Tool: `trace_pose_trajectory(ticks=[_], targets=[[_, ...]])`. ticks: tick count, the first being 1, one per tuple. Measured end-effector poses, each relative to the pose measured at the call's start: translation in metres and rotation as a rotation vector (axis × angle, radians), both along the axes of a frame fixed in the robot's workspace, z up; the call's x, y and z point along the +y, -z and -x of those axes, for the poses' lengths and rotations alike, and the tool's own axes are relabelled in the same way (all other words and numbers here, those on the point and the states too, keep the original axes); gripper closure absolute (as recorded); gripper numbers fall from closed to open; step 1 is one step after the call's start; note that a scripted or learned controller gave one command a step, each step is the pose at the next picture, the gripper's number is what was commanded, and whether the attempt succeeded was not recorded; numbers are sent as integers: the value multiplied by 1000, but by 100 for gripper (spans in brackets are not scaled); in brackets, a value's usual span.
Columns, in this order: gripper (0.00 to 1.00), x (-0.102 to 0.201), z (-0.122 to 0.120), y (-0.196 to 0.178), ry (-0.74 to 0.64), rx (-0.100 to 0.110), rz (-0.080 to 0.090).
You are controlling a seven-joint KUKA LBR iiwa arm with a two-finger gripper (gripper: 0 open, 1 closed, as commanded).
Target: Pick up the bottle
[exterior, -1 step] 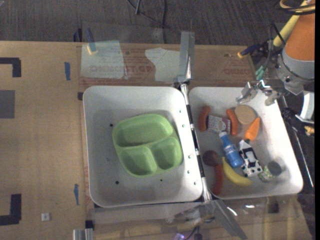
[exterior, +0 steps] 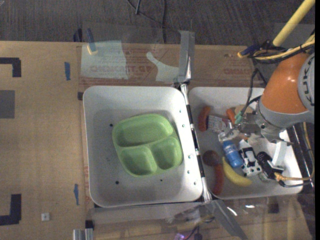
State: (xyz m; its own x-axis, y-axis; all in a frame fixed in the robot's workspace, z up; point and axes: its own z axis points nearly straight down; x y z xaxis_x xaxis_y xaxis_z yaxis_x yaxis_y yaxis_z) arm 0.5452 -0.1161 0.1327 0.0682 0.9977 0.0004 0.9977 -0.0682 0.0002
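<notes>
Bottle (exterior: 231,154) lies just beside gripper (exterior: 235,134) at its 6 o'clock, long axis 11-to-5; claw state unreadable.

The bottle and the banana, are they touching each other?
Touching, it seems. The camera view shows the bottle's lower end lying against the banana's upper curve in the right bin, with no white gap between them.
</notes>
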Motion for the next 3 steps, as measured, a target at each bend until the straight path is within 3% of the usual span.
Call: trace_pose_trajectory(ticks=[1, 2, 3], targets=[[0, 8, 31, 24, -171, -68, 32], [100, 10, 27, 9, -169, -79, 26], [100, 57, 48, -119, -89, 0, 1]])
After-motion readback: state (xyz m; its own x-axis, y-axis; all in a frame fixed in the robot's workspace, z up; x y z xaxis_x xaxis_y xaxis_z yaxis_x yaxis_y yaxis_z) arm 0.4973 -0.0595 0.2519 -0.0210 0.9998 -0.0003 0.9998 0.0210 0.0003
